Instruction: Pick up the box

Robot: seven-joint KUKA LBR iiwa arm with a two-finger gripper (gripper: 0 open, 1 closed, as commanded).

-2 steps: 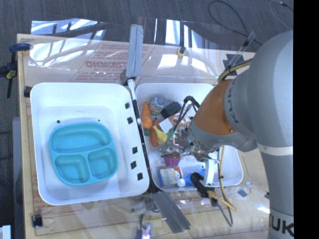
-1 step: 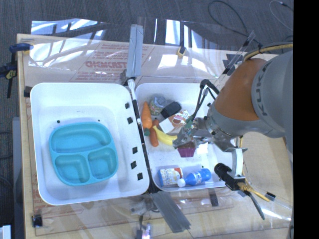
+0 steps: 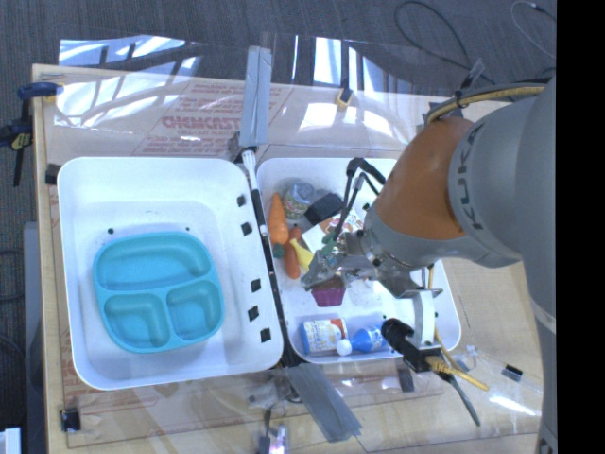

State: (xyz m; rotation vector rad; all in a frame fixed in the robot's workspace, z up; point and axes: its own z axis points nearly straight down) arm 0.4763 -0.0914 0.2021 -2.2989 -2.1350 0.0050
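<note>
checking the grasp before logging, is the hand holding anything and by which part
Cannot be told: the hand sits low among the clutter in the right bin, and no item shows between its tips.

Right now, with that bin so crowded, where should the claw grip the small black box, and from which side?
Probably best to grip the black box across its short width, coming straight down from above. It seems to lie flat and slanted toward the right bin's far end, with a carrot close beside it and clutter crowding its near side, so a sideways approach looks blocked.
</note>
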